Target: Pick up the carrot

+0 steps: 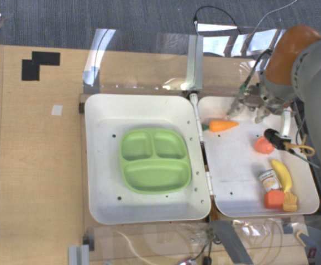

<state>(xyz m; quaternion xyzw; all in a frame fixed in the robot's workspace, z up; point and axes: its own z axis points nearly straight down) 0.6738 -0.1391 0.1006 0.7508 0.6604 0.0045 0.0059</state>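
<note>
wooden bench (pixel 33 164) underneath, two shallow white bins on it. nearest in the right white bin (pixel 232 186): a red-and-yellow toy piece (pixel 279 199), small labelled can (pixel 268 177), yellow banana (pixel 282 174), red round toy (pixel 263 144). left white bin (pixel 102 159) holds a green divided plastic plate (pixel 155 160). further back, the orange carrot with green top (pixel 222 126) lies by the divider. beyond it, the gripper (pixel 247 107) hovers, fingers spread, holding nothing. best bet: shift left, drop straight, close across the carrot's middle.

Robot lab (bench (pixel 33 164), white bins (pixel 102 203))
</note>
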